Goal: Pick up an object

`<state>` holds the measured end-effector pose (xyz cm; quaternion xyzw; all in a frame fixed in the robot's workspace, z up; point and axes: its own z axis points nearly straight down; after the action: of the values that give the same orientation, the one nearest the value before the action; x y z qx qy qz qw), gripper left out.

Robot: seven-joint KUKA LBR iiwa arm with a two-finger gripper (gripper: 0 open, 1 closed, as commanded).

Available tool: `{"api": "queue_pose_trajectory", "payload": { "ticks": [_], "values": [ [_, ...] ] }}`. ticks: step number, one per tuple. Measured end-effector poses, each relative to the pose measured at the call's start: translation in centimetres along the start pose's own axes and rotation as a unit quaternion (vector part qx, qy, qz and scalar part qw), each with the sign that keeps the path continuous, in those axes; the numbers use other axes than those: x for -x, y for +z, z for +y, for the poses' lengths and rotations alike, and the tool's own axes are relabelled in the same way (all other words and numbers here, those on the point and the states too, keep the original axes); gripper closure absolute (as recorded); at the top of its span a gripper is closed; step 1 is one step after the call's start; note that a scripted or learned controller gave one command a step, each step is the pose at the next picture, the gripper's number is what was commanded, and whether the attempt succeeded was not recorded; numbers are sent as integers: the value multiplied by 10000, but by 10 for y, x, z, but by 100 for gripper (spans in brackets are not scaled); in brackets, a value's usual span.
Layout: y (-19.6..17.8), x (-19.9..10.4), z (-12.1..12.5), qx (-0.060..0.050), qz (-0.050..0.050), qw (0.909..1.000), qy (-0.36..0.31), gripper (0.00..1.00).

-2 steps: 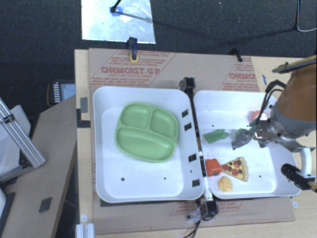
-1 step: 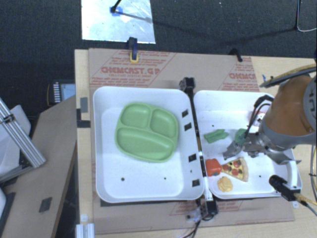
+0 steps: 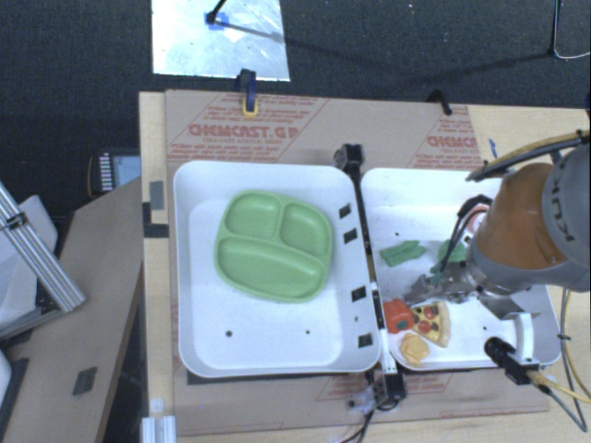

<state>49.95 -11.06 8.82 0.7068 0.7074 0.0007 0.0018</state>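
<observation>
Jaws of the gripper (image 3: 427, 289) (open or closed, I cannot tell) are hovering over the pizza slice (image 3: 432, 321); dropping straight down should help.

The scene is lit evenly and rather brightly from above, with a slightly cool, washed tone. Glare is seen on the foil sheet (image 3: 220, 26) at the top, where detail is bleached out. The white bins (image 3: 268, 349) are rendered near overexposure, and only soft, faint shadows are cast along their walls and beneath the green tray (image 3: 274, 245). The dark floor is shown grainy. Focus is moderate throughout; edges are softened, and the arm (image 3: 531, 224) is slightly blurred.
</observation>
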Motion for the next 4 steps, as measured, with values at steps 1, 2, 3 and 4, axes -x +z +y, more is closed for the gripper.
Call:
{"api": "queue_pose_trajectory", "payload": {
  "ticks": [1, 2, 3, 4],
  "values": [
    [-12, 0, 0, -5, 6, 10000, -3, 100],
    [-67, 2, -8, 5, 2, 10000, -2, 100],
    [-131, 0, -6, 24, -1, 10000, -17, 100],
    [-137, 0, -5, -4, 4, 10000, -15, 100]
  ]
}}
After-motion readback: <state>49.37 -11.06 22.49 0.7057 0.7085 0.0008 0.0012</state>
